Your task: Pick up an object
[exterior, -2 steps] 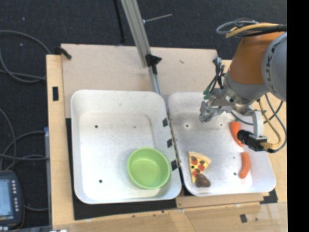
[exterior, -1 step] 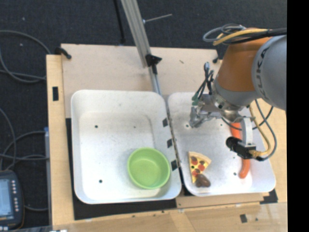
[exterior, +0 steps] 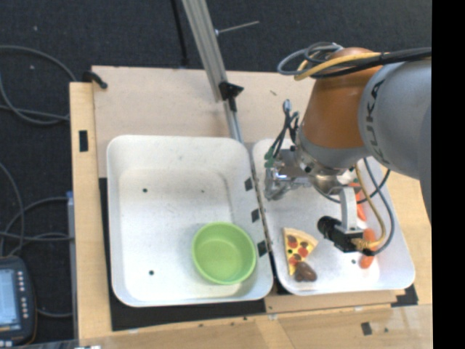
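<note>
**Gripper low over the right bin, nothing seen in it**

You've got the gripper (exterior: 279, 182) down at the left wall of the right bin (exterior: 396, 276), about midway along that wall, right beside the divide between the two bins. The grey arm (exterior: 341, 111) with its orange band covers that bin's far half. From this slanted view you cannot tell whether the gripper is spread or pressed together, and you can see no object in it.

Your pickable things are here. A toy pizza slice (exterior: 298, 245) lies in the right bin near its lower left corner, close below the gripper but apart from it. A small brown lump (exterior: 306, 272) sits touching the slice's tip, toward the bin's lower edge. A small orange piece (exterior: 366, 261) lies toward the lower right corner of the same bin.

Over in the left bin (exterior: 145, 167), a green bowl (exterior: 224, 251) stands upright by the lower right corner, close to the wall it shares with the right bin. Both bins sit side by side on the counter (exterior: 156, 100).
</note>
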Robot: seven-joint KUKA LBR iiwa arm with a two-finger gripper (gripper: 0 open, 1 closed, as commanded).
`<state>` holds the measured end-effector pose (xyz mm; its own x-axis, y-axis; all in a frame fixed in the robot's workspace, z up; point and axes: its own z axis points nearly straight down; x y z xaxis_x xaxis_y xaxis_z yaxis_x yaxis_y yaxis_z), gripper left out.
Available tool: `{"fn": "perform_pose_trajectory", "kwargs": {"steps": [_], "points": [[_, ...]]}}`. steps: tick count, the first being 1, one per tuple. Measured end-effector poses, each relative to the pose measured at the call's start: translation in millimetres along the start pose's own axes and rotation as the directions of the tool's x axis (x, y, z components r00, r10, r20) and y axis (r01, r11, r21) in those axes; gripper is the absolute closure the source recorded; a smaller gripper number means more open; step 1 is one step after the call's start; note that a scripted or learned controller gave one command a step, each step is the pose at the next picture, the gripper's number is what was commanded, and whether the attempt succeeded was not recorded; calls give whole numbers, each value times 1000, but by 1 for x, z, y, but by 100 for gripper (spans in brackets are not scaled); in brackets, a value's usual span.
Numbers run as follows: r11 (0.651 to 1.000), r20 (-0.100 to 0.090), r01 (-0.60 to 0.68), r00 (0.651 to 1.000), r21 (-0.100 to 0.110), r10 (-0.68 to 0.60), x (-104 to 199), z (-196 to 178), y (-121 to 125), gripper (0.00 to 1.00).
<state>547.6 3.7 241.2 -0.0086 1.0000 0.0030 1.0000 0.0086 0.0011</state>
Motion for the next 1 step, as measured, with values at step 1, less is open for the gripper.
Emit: {"fn": "perform_pose_trajectory", "kwargs": {"steps": [1], "points": [[1000,2,-2,1000,2,2,41,6,-14,100]]}}
